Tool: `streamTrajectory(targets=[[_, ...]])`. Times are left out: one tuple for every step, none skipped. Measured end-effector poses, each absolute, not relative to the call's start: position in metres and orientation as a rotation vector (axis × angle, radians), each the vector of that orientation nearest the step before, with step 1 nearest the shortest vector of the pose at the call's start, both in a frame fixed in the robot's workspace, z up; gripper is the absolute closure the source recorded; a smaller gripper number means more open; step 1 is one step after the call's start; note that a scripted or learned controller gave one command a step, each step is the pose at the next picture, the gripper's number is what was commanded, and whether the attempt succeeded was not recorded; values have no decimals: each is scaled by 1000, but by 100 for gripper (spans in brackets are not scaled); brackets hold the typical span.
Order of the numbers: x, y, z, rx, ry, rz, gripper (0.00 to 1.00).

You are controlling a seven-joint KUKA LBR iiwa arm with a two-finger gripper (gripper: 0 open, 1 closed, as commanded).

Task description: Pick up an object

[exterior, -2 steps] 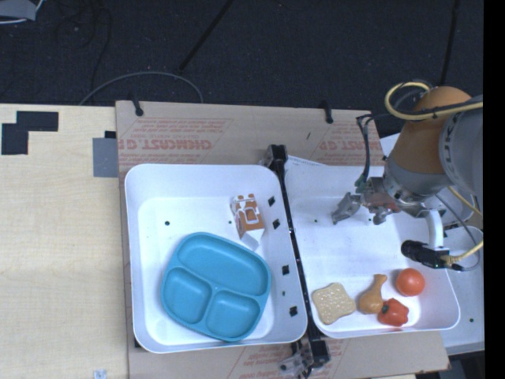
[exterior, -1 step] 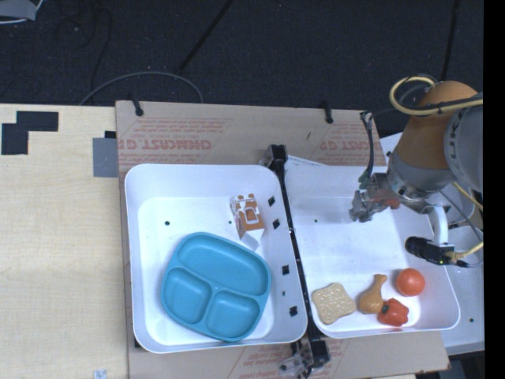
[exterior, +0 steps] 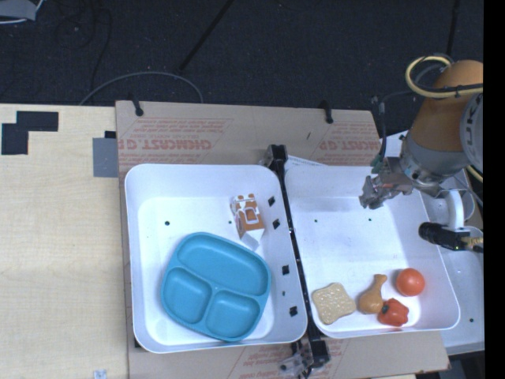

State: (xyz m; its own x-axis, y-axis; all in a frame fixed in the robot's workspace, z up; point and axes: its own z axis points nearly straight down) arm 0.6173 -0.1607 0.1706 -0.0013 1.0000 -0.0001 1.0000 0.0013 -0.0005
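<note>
tomato (exterior: 409, 281) sits at front-right of right bin (exterior: 347, 212), touching the pepper (exterior: 394, 313), well apart from gripper (exterior: 374, 195) w/ claw state unclear, so a descent there could miss or nudge neighbours.

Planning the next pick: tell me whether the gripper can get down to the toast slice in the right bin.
Probably yes. The gripper hangs over the right bin's far side, and the toast slice lies flat near the front, uncovered, with only the chicken drumstick beside it.
</note>
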Motion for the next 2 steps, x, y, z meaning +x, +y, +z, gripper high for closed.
streamTrajectory(targets=[[622, -159, 213, -2219, -2224, 0, 100], [622, -160, 247, -2217, -2224, 1, 100]])
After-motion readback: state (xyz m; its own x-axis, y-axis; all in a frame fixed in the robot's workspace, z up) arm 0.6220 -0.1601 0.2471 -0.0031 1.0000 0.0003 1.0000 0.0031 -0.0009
